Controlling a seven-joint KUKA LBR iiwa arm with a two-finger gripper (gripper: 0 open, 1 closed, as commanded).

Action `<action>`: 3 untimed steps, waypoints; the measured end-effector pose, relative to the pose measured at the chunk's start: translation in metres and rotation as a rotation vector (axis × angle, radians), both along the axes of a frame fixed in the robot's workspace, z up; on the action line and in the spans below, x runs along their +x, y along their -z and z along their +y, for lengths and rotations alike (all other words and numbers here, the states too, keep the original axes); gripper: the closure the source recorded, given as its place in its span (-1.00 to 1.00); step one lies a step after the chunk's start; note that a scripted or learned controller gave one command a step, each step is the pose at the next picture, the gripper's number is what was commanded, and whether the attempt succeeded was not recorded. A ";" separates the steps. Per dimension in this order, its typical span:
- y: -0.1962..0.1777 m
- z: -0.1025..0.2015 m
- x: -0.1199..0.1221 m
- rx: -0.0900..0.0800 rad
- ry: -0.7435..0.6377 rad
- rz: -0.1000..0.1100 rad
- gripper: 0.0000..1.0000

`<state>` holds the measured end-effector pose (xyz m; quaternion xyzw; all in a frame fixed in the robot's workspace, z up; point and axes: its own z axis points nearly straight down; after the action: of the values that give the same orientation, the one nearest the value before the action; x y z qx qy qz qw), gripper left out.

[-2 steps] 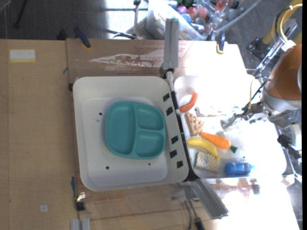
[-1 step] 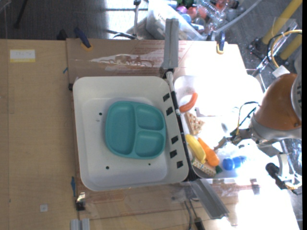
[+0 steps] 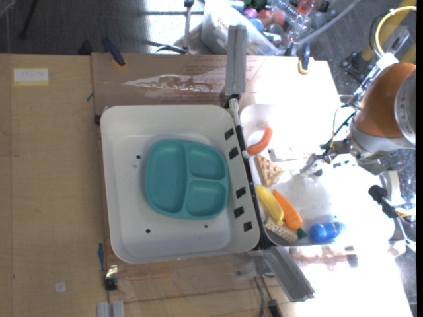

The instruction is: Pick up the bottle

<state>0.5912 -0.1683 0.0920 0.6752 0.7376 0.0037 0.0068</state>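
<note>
A small blue bottle (image 3: 325, 231) lies on its side near the front of the right bin (image 3: 344, 197), just right of a carrot. The grey arm with its orange band (image 3: 390, 101) reaches in from the right. My gripper (image 3: 316, 164) hangs over the middle of the right bin, well behind the bottle and apart from it. Strong glare washes out the bin floor around it.
In the right bin lie an orange sausage (image 3: 259, 140), a waffle piece (image 3: 269, 170), a yellow banana (image 3: 267, 201), a carrot (image 3: 287, 209) and a corn cob (image 3: 281, 230). The left bin (image 3: 125, 177) holds a teal divided plate (image 3: 186, 178). A clear box of clutter (image 3: 277, 8) stands behind the bench.
</note>
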 end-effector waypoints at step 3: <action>-0.010 0.046 -0.104 -0.009 -0.288 -0.010 1.00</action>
<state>0.4873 -0.1225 0.1016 0.5625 0.8267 0.0043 0.0129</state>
